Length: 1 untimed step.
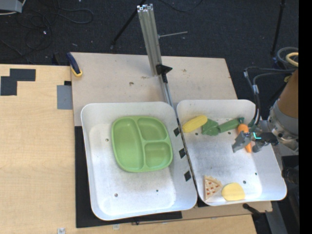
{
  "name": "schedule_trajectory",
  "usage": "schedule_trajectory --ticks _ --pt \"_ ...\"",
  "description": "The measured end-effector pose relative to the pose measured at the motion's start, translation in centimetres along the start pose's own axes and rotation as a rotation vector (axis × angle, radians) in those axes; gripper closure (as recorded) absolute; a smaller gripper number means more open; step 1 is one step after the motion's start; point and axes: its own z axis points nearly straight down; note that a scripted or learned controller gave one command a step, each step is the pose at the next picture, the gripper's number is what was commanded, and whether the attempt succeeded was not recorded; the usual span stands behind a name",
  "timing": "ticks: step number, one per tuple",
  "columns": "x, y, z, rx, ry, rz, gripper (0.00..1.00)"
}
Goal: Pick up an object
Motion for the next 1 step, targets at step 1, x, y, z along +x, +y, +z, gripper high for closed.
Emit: schedule_trajectory --ticks 1 --pt "0.00 0.03 -0.06 -0.002 0.000 0.000 0.00"
